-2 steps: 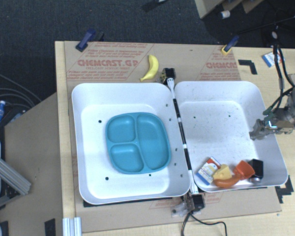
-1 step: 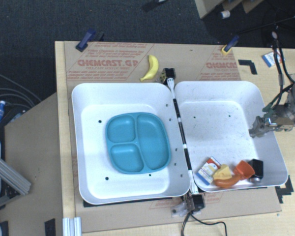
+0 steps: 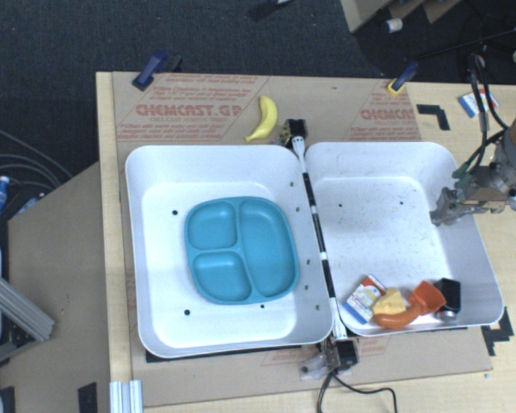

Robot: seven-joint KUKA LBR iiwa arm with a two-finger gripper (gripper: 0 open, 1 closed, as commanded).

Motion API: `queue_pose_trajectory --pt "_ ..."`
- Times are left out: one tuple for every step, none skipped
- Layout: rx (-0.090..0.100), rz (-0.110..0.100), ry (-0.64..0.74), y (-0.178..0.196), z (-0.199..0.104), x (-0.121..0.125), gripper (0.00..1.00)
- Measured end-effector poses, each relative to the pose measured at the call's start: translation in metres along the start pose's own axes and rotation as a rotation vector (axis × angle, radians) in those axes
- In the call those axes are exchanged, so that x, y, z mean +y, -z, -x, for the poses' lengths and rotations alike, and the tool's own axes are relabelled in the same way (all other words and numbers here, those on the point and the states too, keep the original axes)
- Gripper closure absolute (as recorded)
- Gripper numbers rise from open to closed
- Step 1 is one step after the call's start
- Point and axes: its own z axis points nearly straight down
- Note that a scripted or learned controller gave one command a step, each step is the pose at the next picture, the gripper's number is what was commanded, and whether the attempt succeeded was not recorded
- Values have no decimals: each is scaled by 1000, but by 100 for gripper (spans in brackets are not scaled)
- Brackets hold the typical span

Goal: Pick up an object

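The objects to pick lie bunched in the near right corner of the right bin (image 3: 387, 166): a small white carton with red and blue print (image 3: 365, 297), a pale yellow piece (image 3: 393, 301) touching it, an orange curved piece (image 3: 397, 319) under that, an orange-red block (image 3: 427, 296) just beside, and a black item (image 3: 450, 292) at the far right of the group, against the bin wall. The rest of that bin's floor is bare white with a few dark specks.

The gripper (image 3: 445, 209) hangs over the right edge of the same bin, well apart from the cluster and higher in the view; nothing sits between the jaws, and whether they stand wide or narrow cannot be told.

In the left bin (image 3: 146, 188) a blue divided plate (image 3: 241, 249) with three compartments lies flat near the middle. A black strip runs along the seam between the two bins.

Beyond the bins, on the worktop (image 3: 112, 231), a yellow banana (image 3: 263, 120) rests just behind the left bin's far right corner. A blue clip (image 3: 150, 71) sits at the far left edge of the board.
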Motion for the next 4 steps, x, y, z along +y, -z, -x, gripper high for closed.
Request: queue_pose_trajectory --pt "0 0 1 2 3 15 100" --pt "4 -4 1 -12 -81 7 100" --pt "3 -1 1 -24 -170 44 100" --pt "1 -2 1 -25 -191 107 100"
